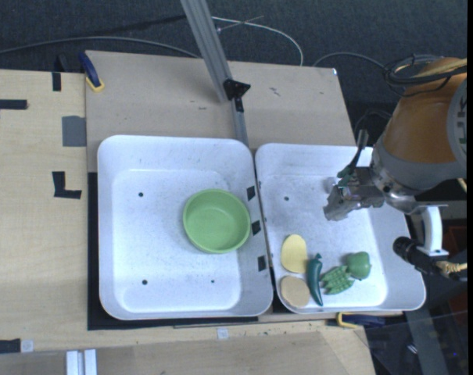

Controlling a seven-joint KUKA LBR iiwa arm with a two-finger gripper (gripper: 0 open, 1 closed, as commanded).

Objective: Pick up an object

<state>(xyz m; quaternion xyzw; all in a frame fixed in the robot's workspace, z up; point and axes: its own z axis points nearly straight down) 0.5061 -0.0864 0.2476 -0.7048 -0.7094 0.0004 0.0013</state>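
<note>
Starting in the left bin (123, 233): a green bowl (216, 221) is sitting alone, toward that bin's right edge, out of play for now. Crossing the divider into the right bin (299, 170), the candidates are bunching in its near-left corner: a yellow piece (294, 251), a tan piece (295, 290) just below it, a dark green pepper (313, 278) leaning against them, then a bumpy green item (337, 280) touching a rounder green item (359, 265). That crowding is probably making a clean grab awkward. Further right, the gripper (339, 203) is hanging over the bin's bare middle, apart from the cluster, carrying nothing; open or closed, I cannot tell.
</note>
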